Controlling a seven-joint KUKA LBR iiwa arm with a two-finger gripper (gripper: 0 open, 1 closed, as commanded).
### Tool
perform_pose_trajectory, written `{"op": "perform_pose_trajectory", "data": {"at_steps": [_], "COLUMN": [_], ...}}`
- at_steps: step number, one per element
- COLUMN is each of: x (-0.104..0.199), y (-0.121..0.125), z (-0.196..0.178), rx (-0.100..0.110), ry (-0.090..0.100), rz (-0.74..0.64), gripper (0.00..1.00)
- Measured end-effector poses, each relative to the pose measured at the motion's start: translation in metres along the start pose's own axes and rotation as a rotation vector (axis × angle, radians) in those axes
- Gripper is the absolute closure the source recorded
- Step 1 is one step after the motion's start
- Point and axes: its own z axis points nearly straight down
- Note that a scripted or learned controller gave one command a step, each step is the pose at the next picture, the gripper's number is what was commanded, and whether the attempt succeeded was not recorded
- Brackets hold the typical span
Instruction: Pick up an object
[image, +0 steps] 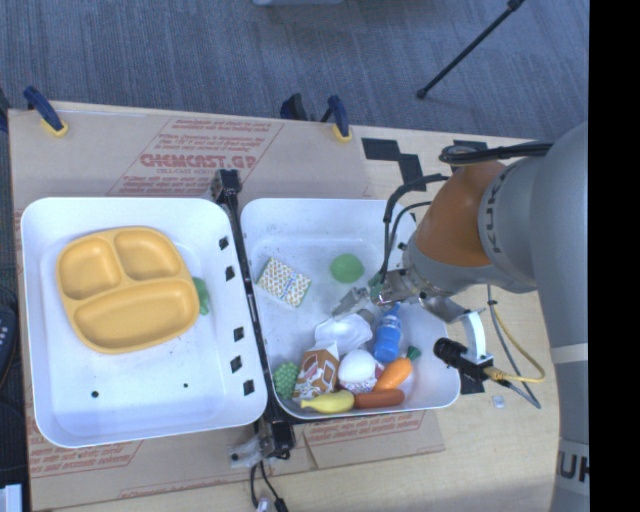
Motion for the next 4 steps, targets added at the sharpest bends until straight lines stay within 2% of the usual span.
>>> {"op": "perform_pose_trajectory", "data": {"at_steps": [1,2,3,4], "x": [-0.001,0.052,0.052,0.094], "y": [-0.001,0.028,0.028,0.004], "z": [-0.010,-0.138,-0.137,0.002], "rx": [0.003,0.000,0.002,0.004], "ry": [-0.001,-0.006,-0.005,-0.003], "rz": [-0.003,-0.135,-0.134,-0.205], "gripper": [1.00,1.00,0.00,0.00]}}
